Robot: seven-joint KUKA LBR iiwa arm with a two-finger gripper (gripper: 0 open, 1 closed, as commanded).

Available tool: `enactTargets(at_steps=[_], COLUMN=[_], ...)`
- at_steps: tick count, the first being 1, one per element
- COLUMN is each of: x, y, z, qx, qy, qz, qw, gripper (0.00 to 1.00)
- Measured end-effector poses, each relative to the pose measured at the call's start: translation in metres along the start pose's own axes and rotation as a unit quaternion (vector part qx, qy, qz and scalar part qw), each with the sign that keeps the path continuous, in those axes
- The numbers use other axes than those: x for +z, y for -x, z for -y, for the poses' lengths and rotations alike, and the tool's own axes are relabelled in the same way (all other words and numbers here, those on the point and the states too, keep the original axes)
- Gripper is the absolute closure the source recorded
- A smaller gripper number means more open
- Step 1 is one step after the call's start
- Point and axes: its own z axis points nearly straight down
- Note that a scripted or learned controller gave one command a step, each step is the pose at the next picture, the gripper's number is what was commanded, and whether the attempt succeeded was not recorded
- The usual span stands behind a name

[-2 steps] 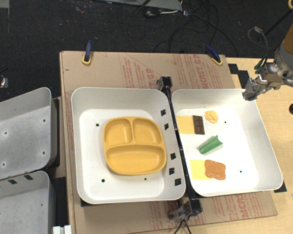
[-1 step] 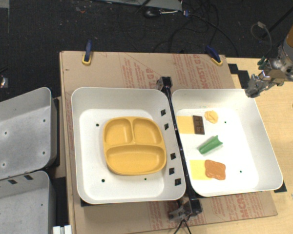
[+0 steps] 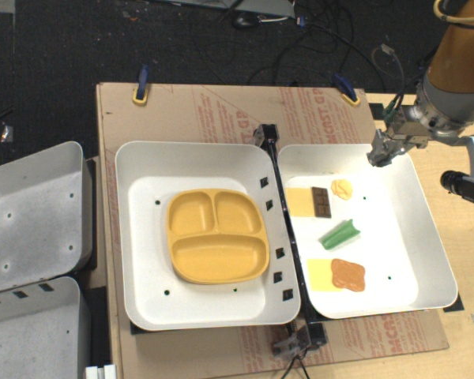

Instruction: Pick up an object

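**Arm over the right bin's far corner, toy food spread below**

The grey two-finger gripper [image 3: 381, 155] hangs over the far right corner of the right shallow white plastic bin [image 3: 426, 235], near its rim; whether it is open or closed cannot be told from this angle, and nothing is seen in it. Above it rises the arm's orange band [image 3: 457, 42].

The pickable pieces lie nearer the bin's left half, well apart from the gripper. A small pale-yellow rounded piece [image 3: 342, 189] sits closest to it. Just beside that, a dark brown ridged bar [image 3: 321, 202] rests on a flat yellow square [image 3: 300, 202]. Below them lies a green stick-shaped piece [image 3: 339, 234], tilted — apart from its neighbours. Nearest the camera, an orange-brown lumpy piece [image 3: 348, 275] overlaps a second flat yellow square [image 3: 319, 275].

The left white bin [image 3: 134, 235] holds a matte yellow-orange plastic plate with three compartments [image 3: 218, 237]. A row of black clips [image 3: 278, 227] runs along the seam where the two bins meet. Both bins stand on a brown cardboard sheet [image 3: 221, 113] with red print, pinned at its far edge by two blue-and-yellow clamps [image 3: 141, 87]. More white trays [image 3: 31, 212] sit off to the left — smooth, with small holes.
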Motion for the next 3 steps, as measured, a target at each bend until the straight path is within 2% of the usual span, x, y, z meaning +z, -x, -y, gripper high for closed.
enactTargets(at_steps=[3], x=[-0.01], y=[-0.154], z=[0.015], qx=[-0.001], qy=[0.0], qz=[0.0], qw=[1.0], gripper=[1.0])
